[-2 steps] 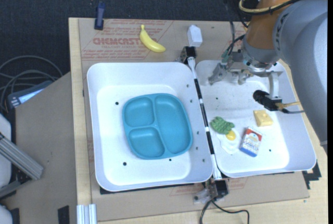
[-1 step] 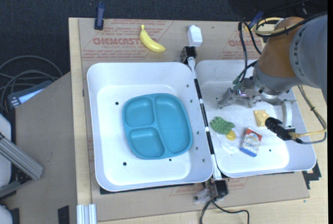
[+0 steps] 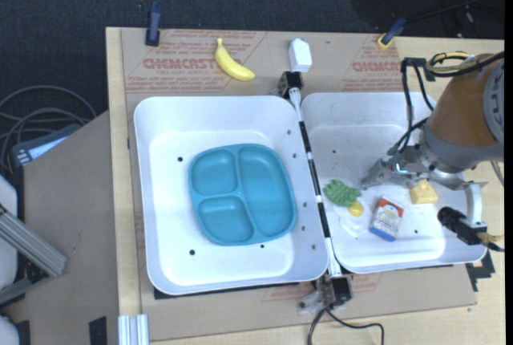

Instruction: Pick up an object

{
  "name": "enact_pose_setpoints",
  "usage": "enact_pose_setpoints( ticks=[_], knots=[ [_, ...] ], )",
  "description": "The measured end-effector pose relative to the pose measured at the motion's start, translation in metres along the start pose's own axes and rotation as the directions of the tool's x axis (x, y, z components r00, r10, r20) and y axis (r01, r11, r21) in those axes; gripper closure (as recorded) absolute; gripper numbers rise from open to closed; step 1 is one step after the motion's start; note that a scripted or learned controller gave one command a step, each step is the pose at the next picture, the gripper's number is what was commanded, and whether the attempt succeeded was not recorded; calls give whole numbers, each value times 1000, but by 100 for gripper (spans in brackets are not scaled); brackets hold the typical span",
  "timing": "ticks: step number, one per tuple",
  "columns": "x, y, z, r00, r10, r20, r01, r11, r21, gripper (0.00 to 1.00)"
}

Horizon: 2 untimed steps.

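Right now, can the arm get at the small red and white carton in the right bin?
Probably yes. The carton lies flat in the right bin, with nothing on top of it. The pincer is just above it in this view, and the green toy lies apart to the side.

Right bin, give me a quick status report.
Gripper low in right bin, holding nothing visible. Green item, yellow piece, small carton lie just below it. Nothing blocking.

My bench [image 3: 200, 62] carries two white bins [image 3: 160, 199], a banana [image 3: 233, 62], a white block [image 3: 300, 54] and two clamps [image 3: 153, 22].
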<state>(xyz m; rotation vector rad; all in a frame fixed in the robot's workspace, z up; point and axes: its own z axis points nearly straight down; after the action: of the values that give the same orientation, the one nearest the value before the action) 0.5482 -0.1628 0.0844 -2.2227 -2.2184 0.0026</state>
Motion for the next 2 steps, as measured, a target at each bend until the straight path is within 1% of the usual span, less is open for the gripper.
enact_pose_setpoints(
  ticks=[1, 2],
  knots=[
    [7, 74, -127, 1000, -3, 1, 3, 1000, -6, 0],
    [64, 1, -42, 1000, -2, -1, 2, 1000, 0, 0]
  ],
)
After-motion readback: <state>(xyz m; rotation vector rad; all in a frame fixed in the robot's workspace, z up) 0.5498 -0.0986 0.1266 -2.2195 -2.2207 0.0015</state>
